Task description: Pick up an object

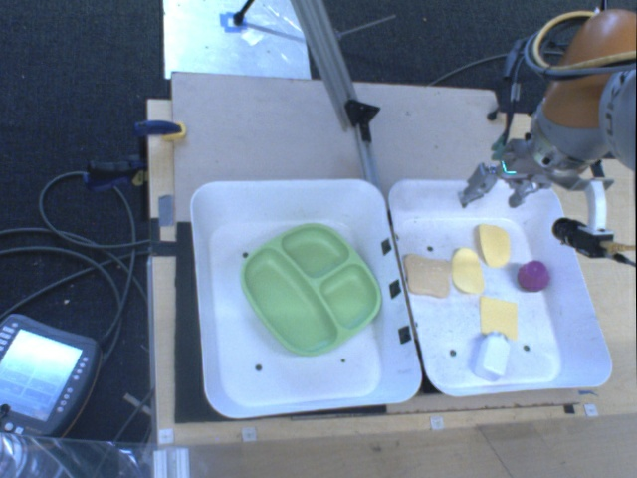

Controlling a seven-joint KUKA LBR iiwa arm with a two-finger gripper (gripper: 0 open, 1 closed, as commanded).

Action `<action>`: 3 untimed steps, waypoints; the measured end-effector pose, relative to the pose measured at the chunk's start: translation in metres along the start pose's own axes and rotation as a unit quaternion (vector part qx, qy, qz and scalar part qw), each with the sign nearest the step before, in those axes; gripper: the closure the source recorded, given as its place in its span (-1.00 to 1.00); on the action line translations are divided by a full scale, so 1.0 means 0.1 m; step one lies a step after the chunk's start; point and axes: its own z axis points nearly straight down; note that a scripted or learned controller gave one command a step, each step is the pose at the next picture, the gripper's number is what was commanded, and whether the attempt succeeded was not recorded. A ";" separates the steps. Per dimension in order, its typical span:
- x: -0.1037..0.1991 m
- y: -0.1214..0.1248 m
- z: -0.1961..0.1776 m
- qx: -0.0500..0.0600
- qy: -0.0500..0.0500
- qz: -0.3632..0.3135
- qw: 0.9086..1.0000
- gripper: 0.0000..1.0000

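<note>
While the spread, empty fingers [495,188] hover over the right bin's [577,371] far edge, the yellow slice [492,244] lies nearer, apart.

Position: we look down from above the pale wooden bench [259,127], at a slant, not straight overhead.
Facing: our view takes in the two shallow white plastic bins side by side, the left bin [214,366] and the right bin [577,361], with the near bench edge along the bottom.
Distance: we stand well back; both bins fit whole, with dark carpeted floor [70,68] showing to the left and beyond the bench.
Arm side: the grey arm with its orange band [597,48] enters at our upper right.
Shared scene: we have a single view.
</note>
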 end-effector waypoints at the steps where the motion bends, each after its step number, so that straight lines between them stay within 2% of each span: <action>1: -0.03 -0.02 0.62 0.002 0.000 0.003 1.000 -1.00; 2: -0.03 0.00 1.01 -0.002 -0.001 0.002 1.000 -1.00; 3: -0.03 0.02 0.87 -0.005 -0.001 0.001 1.000 1.00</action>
